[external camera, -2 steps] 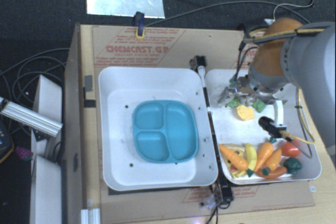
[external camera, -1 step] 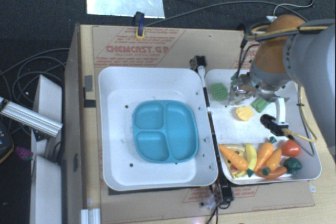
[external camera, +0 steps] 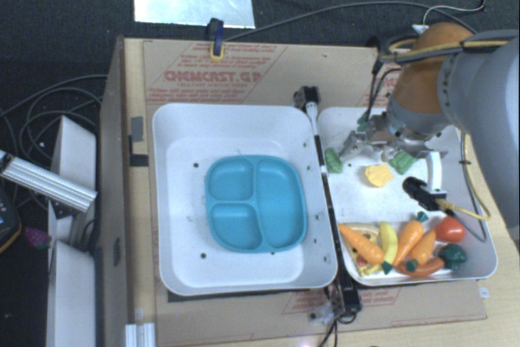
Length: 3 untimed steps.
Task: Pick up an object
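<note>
Yellow piece (external camera: 378,175) just below fingers (external camera: 363,144)

The arm (external camera: 479,81) runs off the right edge and covers the right bin's (external camera: 349,122) far corner; the gripper's (external camera: 380,144) fingertips blur together.

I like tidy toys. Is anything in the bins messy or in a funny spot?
Mostly tidy. The blue divided plate sits flat in the left bin. The toy vegetables are heaped in the right bin's near corner, with a yellow piece apart.
</note>
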Each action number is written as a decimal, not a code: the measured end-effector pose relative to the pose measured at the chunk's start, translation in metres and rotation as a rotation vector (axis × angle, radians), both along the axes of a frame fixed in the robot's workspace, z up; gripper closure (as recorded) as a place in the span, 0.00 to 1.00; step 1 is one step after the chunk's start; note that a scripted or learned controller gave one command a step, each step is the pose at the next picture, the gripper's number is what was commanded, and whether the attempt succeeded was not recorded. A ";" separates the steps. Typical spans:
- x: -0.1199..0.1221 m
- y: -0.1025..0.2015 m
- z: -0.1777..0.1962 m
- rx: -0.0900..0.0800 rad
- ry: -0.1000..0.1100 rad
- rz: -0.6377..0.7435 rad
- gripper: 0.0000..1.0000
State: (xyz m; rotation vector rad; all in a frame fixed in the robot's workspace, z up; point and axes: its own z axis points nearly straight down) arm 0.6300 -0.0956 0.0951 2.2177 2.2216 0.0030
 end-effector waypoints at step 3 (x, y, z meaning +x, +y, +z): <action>-0.021 -0.004 -0.011 0.001 0.002 0.002 0.00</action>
